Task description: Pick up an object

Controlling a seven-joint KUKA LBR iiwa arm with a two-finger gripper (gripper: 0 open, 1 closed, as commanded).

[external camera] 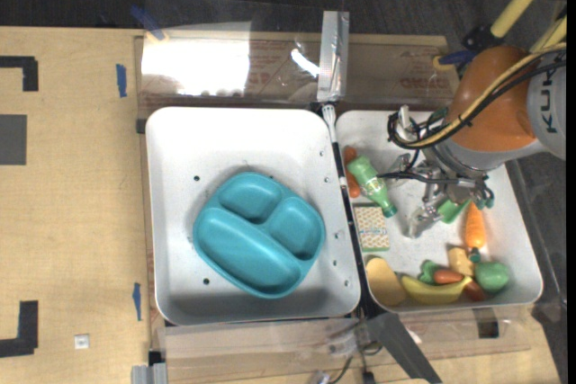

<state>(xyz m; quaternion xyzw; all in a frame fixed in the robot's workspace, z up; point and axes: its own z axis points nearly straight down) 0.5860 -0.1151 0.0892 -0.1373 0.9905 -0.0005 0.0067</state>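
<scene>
In the right part of the frame the two-finger metal gripper [438, 209] hangs low in the right white bin [522, 220], beside a small green toy piece [447, 210], probably for grasping; its opening I cannot tell.

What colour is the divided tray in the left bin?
Teal blue tray, seen in the camera view.
</scene>
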